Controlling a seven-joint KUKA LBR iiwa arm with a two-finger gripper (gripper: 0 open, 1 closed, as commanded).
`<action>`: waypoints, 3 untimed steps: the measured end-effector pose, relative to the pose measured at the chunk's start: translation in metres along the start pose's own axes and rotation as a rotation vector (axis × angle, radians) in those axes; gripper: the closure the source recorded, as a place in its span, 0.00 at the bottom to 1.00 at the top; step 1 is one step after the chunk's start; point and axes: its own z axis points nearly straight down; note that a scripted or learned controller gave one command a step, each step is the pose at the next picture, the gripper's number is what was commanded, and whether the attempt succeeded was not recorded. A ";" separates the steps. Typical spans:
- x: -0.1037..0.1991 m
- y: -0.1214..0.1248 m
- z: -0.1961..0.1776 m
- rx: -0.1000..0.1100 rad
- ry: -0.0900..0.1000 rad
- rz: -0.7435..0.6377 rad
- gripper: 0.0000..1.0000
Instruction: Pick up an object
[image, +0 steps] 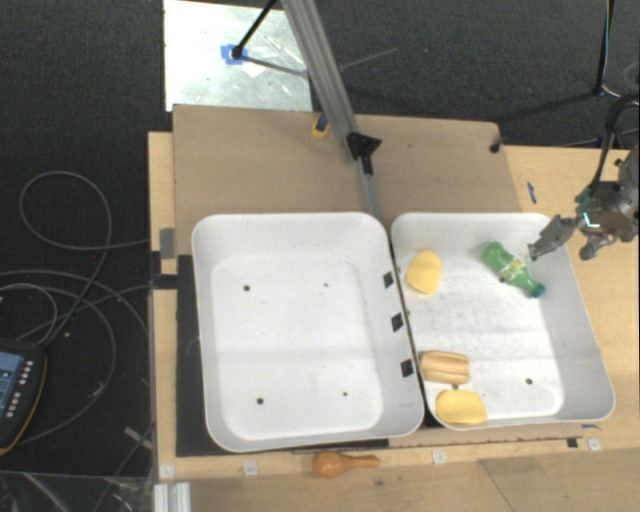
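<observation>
The right bin (585, 340) holds a green bottle (512, 269) lying on its side near the far right corner. A yellow rounded piece (424, 272) lies by the divider, a hot-dog bun (445, 367) further forward, and a second yellow piece (461, 407) sits in the front left corner. My gripper (561, 250) hangs above the bin's far right rim, just right of the bottle. It is open with nothing between its fingers.
The left bin (215, 300) sits beside the right one. A brown pear-shaped object (345, 462) lies on the bench in front of the bins. A metal pole (335, 90) slants in from the top toward the divider.
</observation>
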 end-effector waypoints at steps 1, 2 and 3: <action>0.000 0.001 -0.002 -0.003 -0.001 -0.002 0.00; -0.002 -0.003 0.060 0.002 0.000 0.004 0.00; -0.001 0.004 0.104 0.001 0.000 0.002 0.00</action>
